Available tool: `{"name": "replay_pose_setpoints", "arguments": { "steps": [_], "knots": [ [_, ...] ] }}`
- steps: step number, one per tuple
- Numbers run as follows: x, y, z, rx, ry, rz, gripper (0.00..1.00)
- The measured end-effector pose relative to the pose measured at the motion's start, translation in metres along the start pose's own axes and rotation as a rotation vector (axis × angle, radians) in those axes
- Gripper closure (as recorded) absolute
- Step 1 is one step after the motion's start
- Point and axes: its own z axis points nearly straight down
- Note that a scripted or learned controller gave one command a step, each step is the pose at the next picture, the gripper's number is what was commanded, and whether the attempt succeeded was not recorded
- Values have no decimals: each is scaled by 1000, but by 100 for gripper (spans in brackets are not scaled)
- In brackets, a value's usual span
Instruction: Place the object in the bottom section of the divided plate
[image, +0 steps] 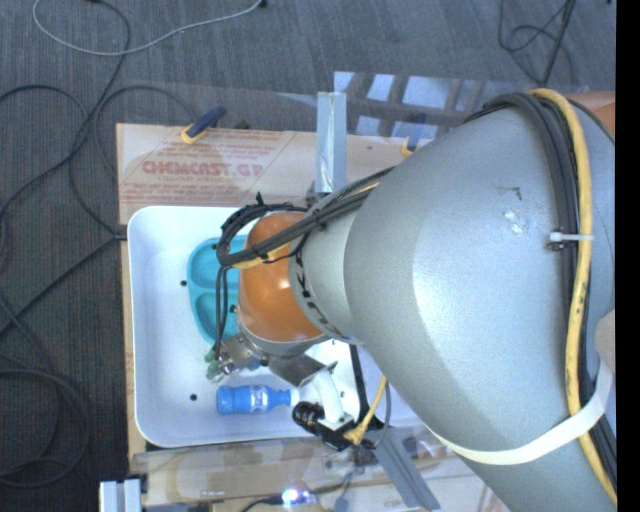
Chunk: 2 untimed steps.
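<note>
A light blue divided plate (205, 283) lies in the left white bin (158, 330); my arm covers most of it and only its left edge shows. A small blue bottle (252, 400) lies on its side on the bin floor near the front wall, cap pointing right. My gripper (220, 362) hangs below the orange wrist band (272, 290), low over the bin floor between the plate's front edge and the bottle. It sits just above and left of the bottle. The arm hides the plate's sections.
The grey arm (470, 280) spans the right and middle of the view and hides the right bin. A cardboard sheet (200, 170) with red print lies behind the left bin. Cables (60, 100) run over the dark floor on the left.
</note>
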Motion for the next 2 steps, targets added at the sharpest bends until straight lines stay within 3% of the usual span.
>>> {"name": "replay_pose_setpoints", "arguments": {
  "steps": [1,2],
  "knots": [
    [5,-1,1,6,8,-4,0],
    [-65,-26,0,-8,4,355,0]
  ]
}}
